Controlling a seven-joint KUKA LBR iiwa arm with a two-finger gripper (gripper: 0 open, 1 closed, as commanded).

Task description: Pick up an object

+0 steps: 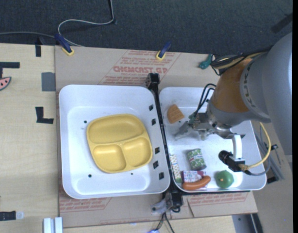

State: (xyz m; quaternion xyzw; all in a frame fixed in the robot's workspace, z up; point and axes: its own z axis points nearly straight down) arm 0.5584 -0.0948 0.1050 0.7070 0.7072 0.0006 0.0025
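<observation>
Arm lowered into the right bin; no object seen in the claw.

The gripper is seen low in the right bin, just beside an orange-brown food piece near the bin's far left corner. How far the claw is spread cannot be told at this angle, and nothing is seen held in it. The candidate objects are gathered along the near edge of the same bin: a green can, a sausage, a small packet behind it, and a green round fruit. A yellow divided plate is laid in the left bin, well apart from the arm. The orange-brown piece is judged the likely target, being nearest the claw; the pick is judged not yet made.
</observation>
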